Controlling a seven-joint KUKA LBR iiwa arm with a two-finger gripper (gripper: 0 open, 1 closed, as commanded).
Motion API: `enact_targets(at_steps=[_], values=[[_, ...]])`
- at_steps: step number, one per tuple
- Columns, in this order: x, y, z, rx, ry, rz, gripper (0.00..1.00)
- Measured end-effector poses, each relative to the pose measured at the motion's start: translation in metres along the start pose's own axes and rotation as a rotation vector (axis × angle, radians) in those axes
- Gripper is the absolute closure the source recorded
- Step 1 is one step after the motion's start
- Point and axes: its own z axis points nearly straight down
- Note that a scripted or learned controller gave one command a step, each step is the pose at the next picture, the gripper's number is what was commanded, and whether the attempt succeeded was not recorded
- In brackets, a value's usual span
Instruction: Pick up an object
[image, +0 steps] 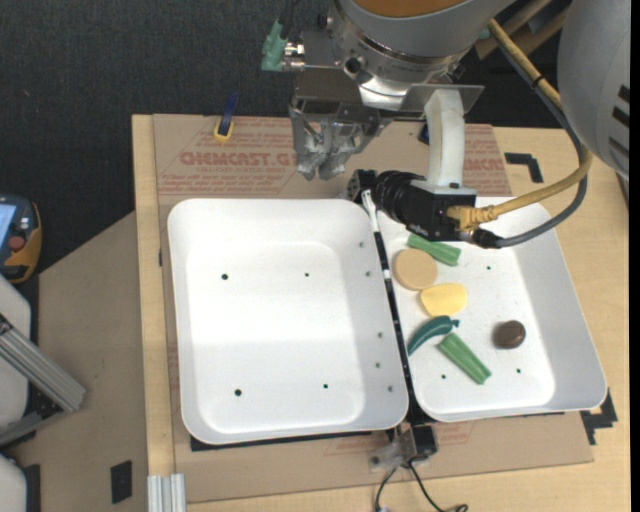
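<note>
two white bins side by side on brown board (250, 140). left bin (200, 230) bare white inside. right bin (560, 330) with six small pieces: tan disc (414, 270), yellow piece (444, 298), dark brown ball (510, 335), teal curved piece (430, 331), two green sticks (466, 358) (434, 250). gripper (322, 150) above far edge of left bin, nothing seen between fingers; whether spread or closed, cannot tell.

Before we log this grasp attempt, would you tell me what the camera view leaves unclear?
- Gripper: small and blurred, high over the bench beyond the bins.
- Right bin: far corner hidden behind the black fitting and cable.
- Green strip: one end tucked under that fitting.
- Arm: cut off by the top edge.
</note>
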Motion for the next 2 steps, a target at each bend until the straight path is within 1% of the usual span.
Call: enact_targets(at_steps=[1, 2], values=[[0.000, 0.008, -0.016, -0.008, 0.002, 0.001, 1.00], [0.001, 0.008, -0.026, -0.009, 0.003, -0.002, 1.00]])
